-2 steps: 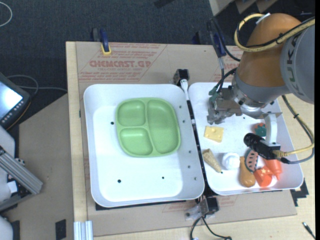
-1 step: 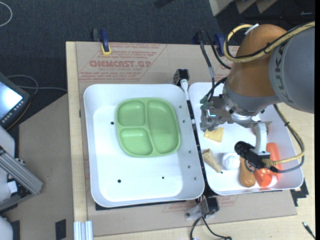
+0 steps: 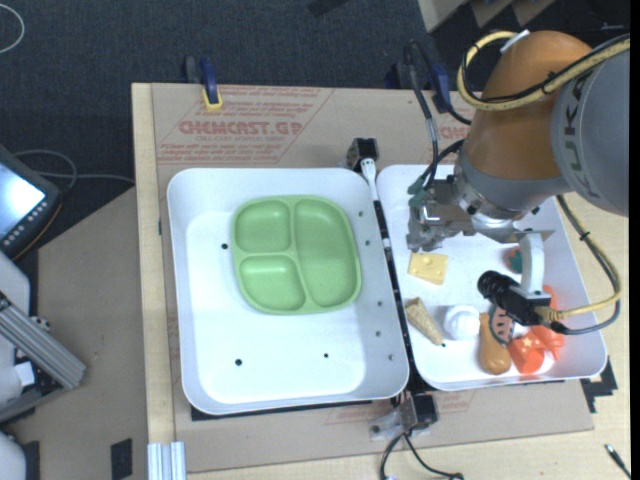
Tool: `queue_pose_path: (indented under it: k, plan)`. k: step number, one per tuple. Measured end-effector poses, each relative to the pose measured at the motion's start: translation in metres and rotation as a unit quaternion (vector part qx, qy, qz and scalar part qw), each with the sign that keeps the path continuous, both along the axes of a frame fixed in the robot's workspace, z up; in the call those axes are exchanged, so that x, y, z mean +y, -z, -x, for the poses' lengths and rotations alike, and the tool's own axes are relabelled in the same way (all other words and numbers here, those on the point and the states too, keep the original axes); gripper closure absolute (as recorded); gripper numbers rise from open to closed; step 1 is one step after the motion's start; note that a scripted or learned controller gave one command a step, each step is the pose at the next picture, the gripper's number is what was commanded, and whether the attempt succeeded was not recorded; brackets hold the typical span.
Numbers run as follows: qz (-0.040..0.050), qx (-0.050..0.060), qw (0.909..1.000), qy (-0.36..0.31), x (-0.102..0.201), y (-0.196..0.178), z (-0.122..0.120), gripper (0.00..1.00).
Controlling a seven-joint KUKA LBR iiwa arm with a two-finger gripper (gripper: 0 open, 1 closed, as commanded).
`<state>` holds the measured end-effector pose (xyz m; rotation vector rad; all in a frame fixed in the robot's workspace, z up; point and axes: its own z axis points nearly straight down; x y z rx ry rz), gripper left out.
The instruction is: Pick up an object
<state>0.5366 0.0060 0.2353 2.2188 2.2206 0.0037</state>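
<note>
Two white bins sit side by side on the bench (image 3: pixel 160 268). Left bin (image 3: pixel 200 298) holds a green divided plate (image 3: pixel 297 253) near its middle. Right bin (image 3: pixel 570 358) holds a yellow cheese wedge (image 3: pixel 431 268), a tan cone-like piece (image 3: pixel 424 321) near the divider, a small white round item (image 3: pixel 462 321), a brown bread-shaped piece (image 3: pixel 492 343) and an orange toy (image 3: pixel 533 348) toward the near right corner. Pincer (image 3: pixel 428 230) hangs at the far left of the right bin, just beyond the cheese wedge; I cannot tell its state.
</note>
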Motion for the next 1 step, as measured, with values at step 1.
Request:
queue_pose_path:
  k: [1]
  plan:
    - [0.0003,0.001,1.0,0.001,-0.0023,0.0024,-0.0013,1.0]
